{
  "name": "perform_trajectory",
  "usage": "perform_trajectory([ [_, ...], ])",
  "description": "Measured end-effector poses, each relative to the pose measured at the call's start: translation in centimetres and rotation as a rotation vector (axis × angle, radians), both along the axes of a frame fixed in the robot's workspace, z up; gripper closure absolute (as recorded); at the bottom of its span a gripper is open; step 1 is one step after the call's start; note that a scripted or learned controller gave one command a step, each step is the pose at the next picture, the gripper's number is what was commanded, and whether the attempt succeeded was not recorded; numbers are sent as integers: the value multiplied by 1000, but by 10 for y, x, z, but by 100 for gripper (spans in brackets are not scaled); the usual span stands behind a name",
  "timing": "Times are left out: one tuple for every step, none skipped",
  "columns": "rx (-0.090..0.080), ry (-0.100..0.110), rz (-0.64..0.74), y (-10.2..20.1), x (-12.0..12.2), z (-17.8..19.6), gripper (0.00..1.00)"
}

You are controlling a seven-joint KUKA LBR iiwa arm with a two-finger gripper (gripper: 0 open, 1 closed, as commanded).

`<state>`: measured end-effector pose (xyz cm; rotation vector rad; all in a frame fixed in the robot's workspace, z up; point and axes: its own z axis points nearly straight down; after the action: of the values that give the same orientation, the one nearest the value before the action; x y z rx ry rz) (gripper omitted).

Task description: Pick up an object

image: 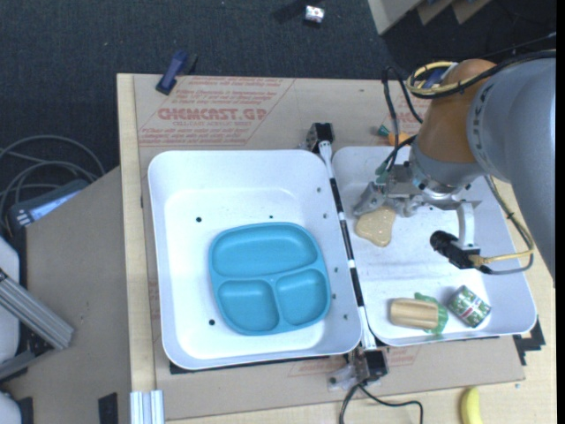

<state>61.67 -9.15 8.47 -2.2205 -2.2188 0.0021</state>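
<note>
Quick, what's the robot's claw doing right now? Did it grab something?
Gripper: down in the right bin, right over the tan lump. Open or shut, and whether it has hold of the lump: cannot be told.

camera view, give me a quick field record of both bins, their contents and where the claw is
left bin: holds a blue divided plate, three compartments, lying flat
right bin: holds a beige flat piece, a tan cylinder with a green end, a small green can
arm: reaches in from the right, over the right bin
claw: low over the right bin's upper left, right at the beige flat piece
grasp: cannot tell from this view
bench: brown board with red printing
</note>
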Motion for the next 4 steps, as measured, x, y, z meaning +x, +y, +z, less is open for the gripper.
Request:
perform_trajectory([
  [-1, -4, 1, -1, 3, 0, 0],
  [0, 0, 0, -3, -6, 0, 0],
  [-1, -3, 0, -8, -5, 0, 0],
  [0, -1, 1, -9, -14, 0, 0],
])
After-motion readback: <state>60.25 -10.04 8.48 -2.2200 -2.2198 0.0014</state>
